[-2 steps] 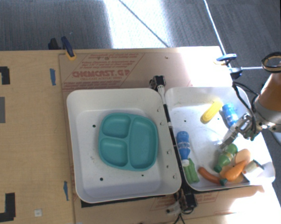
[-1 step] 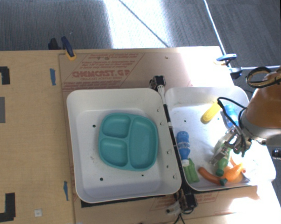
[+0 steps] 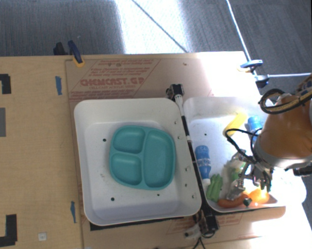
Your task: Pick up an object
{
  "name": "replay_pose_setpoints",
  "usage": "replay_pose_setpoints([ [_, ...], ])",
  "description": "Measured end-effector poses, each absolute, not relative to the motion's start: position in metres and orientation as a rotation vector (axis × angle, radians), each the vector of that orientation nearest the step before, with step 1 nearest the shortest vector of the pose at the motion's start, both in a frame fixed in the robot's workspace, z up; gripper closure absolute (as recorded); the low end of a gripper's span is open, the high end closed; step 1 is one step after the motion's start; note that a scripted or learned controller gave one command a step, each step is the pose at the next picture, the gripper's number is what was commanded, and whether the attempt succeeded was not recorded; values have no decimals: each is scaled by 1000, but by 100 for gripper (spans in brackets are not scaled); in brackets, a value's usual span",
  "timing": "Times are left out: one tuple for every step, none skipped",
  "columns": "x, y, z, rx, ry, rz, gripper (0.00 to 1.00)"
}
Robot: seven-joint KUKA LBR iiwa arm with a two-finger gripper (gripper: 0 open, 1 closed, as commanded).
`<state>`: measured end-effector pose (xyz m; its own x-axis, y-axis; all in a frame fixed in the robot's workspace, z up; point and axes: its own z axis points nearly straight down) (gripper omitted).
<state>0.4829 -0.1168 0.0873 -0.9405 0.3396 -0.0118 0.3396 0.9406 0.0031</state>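
Two shallow white bins side by side on a cardboard-covered table (image 3: 38, 152).

Left bin (image 3: 90, 165): one teal divided plate (image 3: 142, 157) lying flat near the middle, three compartments, nothing in them.

Right bin (image 3: 207, 124): a cluster of small things toward the near end.
- Blue bottle (image 3: 202, 158) lying along the left wall, close to the divider between the bins.
- Green pieces (image 3: 214, 187) just below the bottle, near the bin's near-left corner.
- Orange fruit-like thing (image 3: 257, 196) at the near edge, with a red piece (image 3: 232, 202) beside it along the front wall.
- Yellow thing (image 3: 234, 124) and a small blue thing (image 3: 254, 123) farther back, partly hidden by the arm.

Arm (image 3: 288, 133) comes in from the right, orange band showing, black cables looped around the wrist. The tool (image 3: 247, 180) is down inside the right bin, over the near cluster, between the green pieces and the orange thing. Metal fingers point down into the pile. Too much clutter and glare around the tips: cannot tell whether the tool is wide or narrow, nor whether anything sits between the fingers.

Black clamps sit on the divider at the far and near ends of the bins.
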Motion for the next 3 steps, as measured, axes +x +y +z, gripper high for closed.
replay_pose_setpoints([
  [484,-117,98,542,3077,3,100],
  [484,-117,98,542,3077,3,0],
  [484,-93,88,442,3095,0,0],
])
